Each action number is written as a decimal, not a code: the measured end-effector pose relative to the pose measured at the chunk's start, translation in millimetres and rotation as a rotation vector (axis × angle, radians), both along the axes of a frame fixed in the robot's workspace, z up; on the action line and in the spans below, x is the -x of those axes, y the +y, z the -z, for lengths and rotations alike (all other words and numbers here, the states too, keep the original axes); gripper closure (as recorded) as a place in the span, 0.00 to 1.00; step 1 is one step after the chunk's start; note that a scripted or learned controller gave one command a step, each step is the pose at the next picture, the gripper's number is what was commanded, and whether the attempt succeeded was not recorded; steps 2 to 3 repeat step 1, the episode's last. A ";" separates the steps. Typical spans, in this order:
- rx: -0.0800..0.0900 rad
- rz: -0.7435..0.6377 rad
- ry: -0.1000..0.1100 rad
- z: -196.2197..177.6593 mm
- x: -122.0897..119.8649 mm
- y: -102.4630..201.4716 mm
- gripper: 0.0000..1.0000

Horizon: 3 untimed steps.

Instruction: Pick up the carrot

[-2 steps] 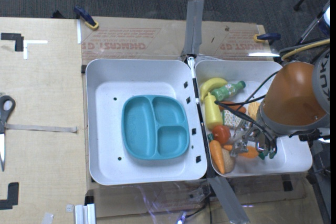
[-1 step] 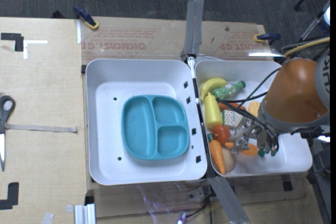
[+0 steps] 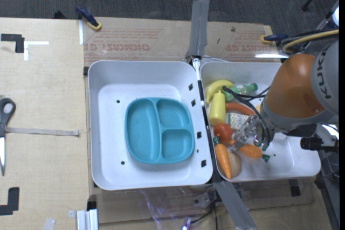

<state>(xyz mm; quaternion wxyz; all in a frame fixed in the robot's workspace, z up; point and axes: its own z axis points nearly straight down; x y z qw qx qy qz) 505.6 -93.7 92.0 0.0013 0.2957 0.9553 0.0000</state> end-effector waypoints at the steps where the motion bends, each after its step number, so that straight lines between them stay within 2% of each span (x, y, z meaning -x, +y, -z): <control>1: 0.000 0.277 -0.001 -99.8 11.4 49.4 1.00; 3: 0.000 0.277 -0.001 -99.8 11.4 49.4 1.00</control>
